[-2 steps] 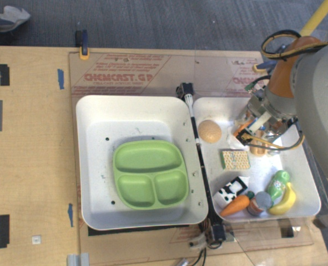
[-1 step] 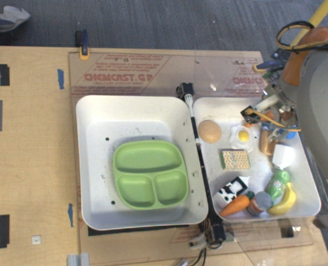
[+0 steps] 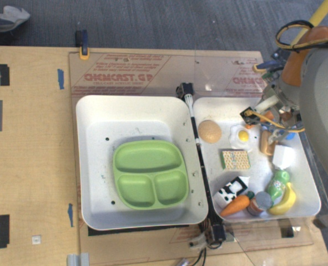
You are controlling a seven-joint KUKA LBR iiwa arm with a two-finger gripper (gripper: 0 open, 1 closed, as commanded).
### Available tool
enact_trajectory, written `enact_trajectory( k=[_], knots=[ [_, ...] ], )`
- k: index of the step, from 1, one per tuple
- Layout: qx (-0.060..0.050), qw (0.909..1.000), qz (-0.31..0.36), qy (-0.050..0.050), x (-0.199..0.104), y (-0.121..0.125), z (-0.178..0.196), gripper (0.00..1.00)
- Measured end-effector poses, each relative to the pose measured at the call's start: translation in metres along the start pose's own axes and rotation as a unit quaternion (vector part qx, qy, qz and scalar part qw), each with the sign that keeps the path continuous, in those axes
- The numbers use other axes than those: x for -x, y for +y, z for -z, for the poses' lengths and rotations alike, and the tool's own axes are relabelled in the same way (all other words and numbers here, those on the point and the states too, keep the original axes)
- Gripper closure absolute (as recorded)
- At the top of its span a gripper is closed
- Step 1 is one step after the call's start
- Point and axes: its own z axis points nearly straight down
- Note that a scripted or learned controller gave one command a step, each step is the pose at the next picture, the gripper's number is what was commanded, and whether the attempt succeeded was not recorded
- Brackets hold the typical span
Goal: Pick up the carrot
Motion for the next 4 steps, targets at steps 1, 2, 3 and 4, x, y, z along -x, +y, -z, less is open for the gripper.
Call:
enact_trajectory(
  k=[1, 2, 3, 4],
  knots=[
    [-0.002, 0.9951, -0.099, -0.001, 0.021, -0.002, 0.013, 0.0],
    [0.0, 0.9986, -0.052, -0.007, -0.011, 0.001, -0.011, 0.0],
    [0.007, 0.9948, -0.101, 0.01, 0.024, -0.011, -0.009, 0.0],
    [0.01, 0.9949, -0.1, 0.008, 0.025, -0.028, -0.009, 0.0]
  ],
)
